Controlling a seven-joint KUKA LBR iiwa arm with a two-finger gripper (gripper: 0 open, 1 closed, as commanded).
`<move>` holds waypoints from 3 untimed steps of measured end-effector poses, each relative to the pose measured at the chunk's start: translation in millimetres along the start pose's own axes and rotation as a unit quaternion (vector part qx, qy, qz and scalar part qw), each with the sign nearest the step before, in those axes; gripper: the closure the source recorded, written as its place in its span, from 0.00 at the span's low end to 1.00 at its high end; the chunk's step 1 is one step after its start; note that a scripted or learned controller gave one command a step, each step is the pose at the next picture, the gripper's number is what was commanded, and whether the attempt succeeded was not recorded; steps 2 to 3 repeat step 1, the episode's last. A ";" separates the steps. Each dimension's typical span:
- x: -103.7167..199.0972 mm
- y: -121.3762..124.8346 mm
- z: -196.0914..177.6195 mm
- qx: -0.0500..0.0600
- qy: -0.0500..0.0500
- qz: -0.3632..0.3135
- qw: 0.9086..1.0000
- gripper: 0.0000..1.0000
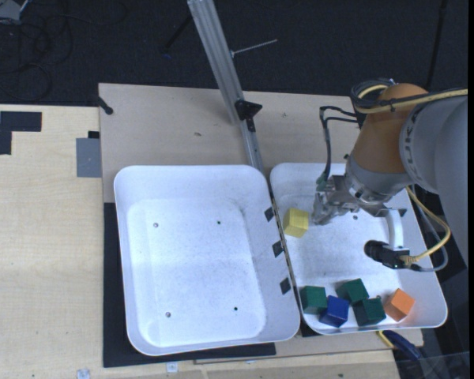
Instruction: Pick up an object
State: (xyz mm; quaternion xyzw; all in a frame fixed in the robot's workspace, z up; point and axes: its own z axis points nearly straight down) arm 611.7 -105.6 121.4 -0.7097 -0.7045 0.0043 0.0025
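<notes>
Risk sits mainly with the yellow block [296,223], which lies against the left wall of the right bin [426,306], just beside the gripper [325,209] and apart from it. A block hugging a wall leaves little room for a finger on that side, so a descent there would likely knock the block, tip it or push it along the wall rather than enclose it. Whether the gripper's tips are spread or pressed together cannot be told from this angle, since the wrist and its cables cover them; nothing is seen between them.

Other candidates crowd the near end of the same bin: a green block [314,297], a blue block [336,311], two more green blocks [351,290] [369,311] and an orange block [400,303]. These sit touching or nearly touching, so a grab there could catch two at once or wedge a finger against a neighbour.

Both bins are shallow, white and smooth, so a nudged block would probably slide. The left bin [134,184] sits alongside on a pale wooden bench [150,125], with a slanted metal rail [221,61] rising behind and dark floor beyond
</notes>
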 end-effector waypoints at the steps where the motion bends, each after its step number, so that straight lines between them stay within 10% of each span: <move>1: 37.7 5.7 -82.0 -0.008 0.002 -0.006 1.000 1.00; 3: 37.7 5.7 -82.0 -0.008 0.002 -0.006 1.000 1.00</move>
